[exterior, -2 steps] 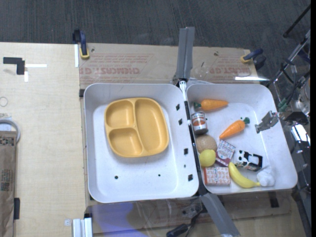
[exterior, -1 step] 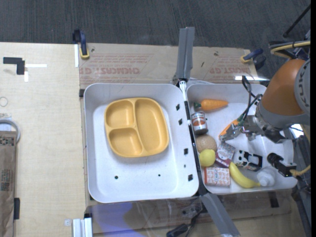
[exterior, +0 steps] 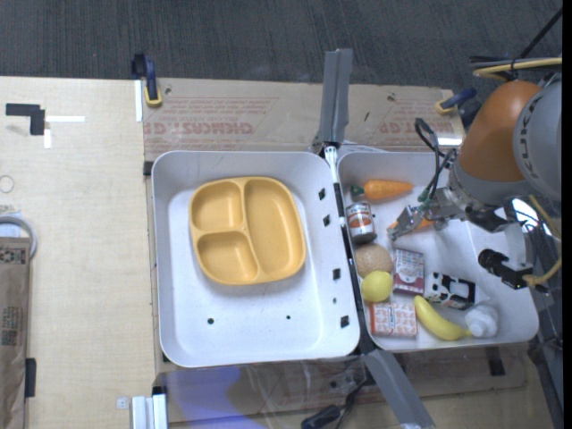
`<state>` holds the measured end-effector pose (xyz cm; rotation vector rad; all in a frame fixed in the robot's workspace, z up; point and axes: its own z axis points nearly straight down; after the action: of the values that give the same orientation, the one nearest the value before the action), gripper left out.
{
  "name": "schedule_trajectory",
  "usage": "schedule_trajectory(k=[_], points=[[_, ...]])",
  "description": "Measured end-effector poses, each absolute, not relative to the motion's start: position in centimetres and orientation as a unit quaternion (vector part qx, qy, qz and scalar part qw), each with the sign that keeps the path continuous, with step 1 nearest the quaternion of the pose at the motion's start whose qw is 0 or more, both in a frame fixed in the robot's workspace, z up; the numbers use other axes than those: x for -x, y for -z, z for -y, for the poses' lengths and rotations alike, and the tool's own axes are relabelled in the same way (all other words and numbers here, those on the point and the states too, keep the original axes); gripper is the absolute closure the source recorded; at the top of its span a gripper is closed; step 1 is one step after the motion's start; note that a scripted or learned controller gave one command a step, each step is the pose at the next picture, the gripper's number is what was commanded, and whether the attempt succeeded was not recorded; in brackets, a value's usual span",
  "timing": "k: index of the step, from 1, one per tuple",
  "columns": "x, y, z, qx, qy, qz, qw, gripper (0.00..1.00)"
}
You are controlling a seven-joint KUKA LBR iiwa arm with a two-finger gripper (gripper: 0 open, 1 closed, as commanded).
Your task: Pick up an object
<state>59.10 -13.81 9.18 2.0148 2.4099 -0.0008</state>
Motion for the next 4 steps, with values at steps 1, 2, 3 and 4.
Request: schedule_trajectory(k=[1, 2, 3, 4], points=[[-61.9, -9.2, 20.5, -0.572, 0.0004, -0.821, 0.001, 0.0], [-61.8, -10.0, 20.5, -0.571, 0.0014, -0.821, -0.001, 1.0], [-61.9, -10.1, 20.5, -0.571, 0.0011, -0.821, 0.001, 0.0], [-63.4, -9.2, 20.7, -0.584, -0.0001, -0.812, 0.001, 0.0]])
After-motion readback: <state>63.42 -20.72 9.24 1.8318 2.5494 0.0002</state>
